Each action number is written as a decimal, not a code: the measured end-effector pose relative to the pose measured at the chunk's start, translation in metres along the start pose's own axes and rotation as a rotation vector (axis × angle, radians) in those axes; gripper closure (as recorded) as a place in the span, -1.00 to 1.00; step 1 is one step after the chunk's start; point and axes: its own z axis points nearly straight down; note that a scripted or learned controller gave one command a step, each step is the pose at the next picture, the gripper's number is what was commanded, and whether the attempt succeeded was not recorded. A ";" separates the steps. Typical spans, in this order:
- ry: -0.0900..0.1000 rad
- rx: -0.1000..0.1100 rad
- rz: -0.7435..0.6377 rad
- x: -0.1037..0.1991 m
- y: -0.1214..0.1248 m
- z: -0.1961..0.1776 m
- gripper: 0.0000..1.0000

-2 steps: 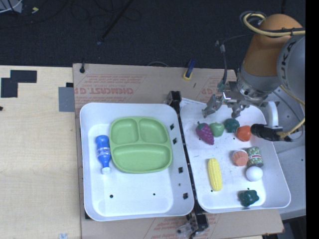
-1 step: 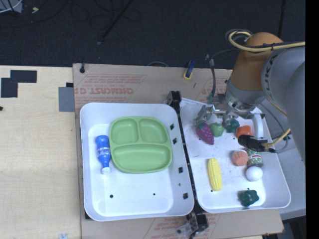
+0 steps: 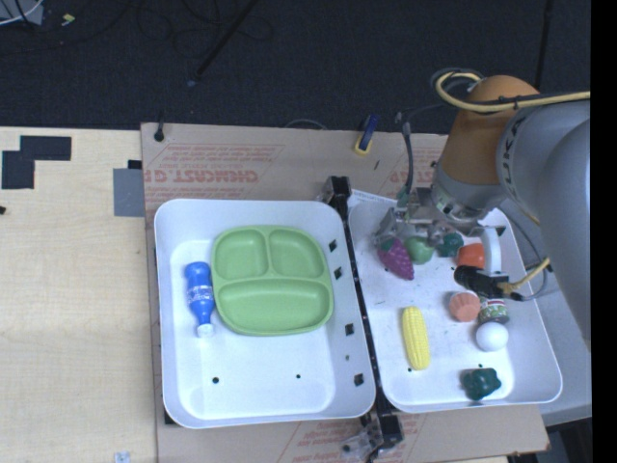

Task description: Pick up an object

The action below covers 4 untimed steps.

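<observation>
Below, pale wood bench [image 3: 67, 307], brown cardboard [image 3: 222, 162], dark floor [image 3: 241, 37]

Two white bins [image 3: 253, 408] sat side by side. I counted one green plate [image 3: 271, 281] and one blue bottle [image 3: 199, 296] at nine o'clock, roughly eight small toys at three o'clock.

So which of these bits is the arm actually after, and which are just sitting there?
In play: gripper, low over the purple grapes and a green toy in the right bin.

Lying about: corn cob, white ball, green divided plate, blue bottle.
</observation>
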 end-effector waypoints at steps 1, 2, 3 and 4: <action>0.000 -0.003 0.002 0.000 0.001 0.005 -1.00; 0.002 0.002 0.006 -0.002 0.001 -0.004 1.00; 0.004 0.011 0.001 0.003 -0.007 -0.057 1.00; 0.004 0.010 -0.003 0.001 -0.006 -0.103 1.00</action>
